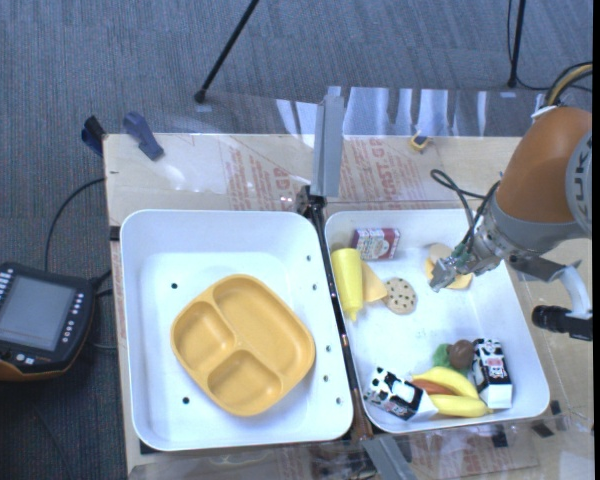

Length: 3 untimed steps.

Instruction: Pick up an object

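At right of frame, the claw (446, 276) sits low over a yellow item (460, 279) in the right bin (536, 353); finger state cannot be told; cookie (401, 295) lies just left.

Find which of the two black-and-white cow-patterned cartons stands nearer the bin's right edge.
The cow-patterned carton beside the banana, at the right bin's front right corner; the other carton lies left of the banana.

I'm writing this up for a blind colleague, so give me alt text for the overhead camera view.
A grey-and-orange robot arm reaches from the right, its gripper low over a yellowish item in the right white bin, among toy foods: cookie, bananas, small cartons. The left bin holds a yellow divided plate.
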Tool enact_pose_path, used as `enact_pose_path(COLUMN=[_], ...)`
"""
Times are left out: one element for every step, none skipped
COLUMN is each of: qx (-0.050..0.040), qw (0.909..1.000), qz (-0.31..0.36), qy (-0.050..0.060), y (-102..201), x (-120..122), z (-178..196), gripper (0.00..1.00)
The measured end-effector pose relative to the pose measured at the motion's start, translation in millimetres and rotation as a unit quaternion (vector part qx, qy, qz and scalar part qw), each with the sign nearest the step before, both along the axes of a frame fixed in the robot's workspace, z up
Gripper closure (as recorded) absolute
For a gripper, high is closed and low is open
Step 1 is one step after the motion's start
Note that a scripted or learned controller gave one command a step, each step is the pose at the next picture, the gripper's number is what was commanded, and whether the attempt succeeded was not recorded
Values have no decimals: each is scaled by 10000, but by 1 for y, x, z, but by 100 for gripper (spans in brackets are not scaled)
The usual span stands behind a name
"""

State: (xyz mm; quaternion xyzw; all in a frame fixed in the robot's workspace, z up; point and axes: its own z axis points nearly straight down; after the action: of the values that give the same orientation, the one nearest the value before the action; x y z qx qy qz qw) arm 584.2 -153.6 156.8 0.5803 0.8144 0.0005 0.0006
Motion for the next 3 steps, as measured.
enact_pose_path(qx=[11, 11, 5], qw=[10000, 10000, 10000], qz=[6, 7, 14], qy=[40, 43, 22], y=[1, 1, 28], x=[-1, -1, 36], z=[5, 5, -71], gripper=[100, 0, 0])
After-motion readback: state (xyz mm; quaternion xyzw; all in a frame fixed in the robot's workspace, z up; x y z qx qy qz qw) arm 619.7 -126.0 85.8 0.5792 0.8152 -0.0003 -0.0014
